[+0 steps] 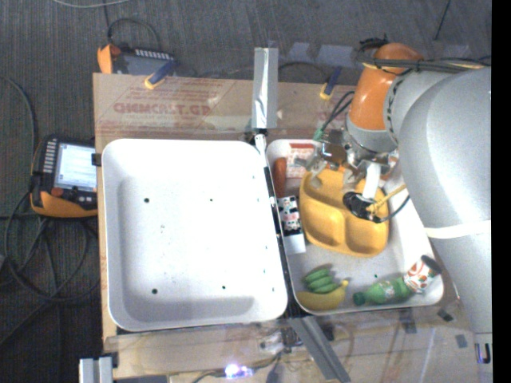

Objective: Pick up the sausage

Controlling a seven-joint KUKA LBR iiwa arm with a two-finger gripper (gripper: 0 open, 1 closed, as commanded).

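The sausage [279, 169] is a short reddish-brown piece lying against the left wall of the right bin [415, 234], near its far corner. My gripper [349, 175] hangs below the orange wrist band, over the top of a large yellow plastic item [339, 222]. It stands to the right of the sausage, about a hand's width away, and does not touch it. Nothing of the sausage is between the gripper's parts.
A red-and-white packet [299, 155] lies just right of the sausage. A small white bottle [290, 216] rests by the left wall. A green pod on a banana [323, 286], a green bottle [382, 291] and a red-white item [418, 276] lie along the near edge. The left bin [192, 230] adjoins.
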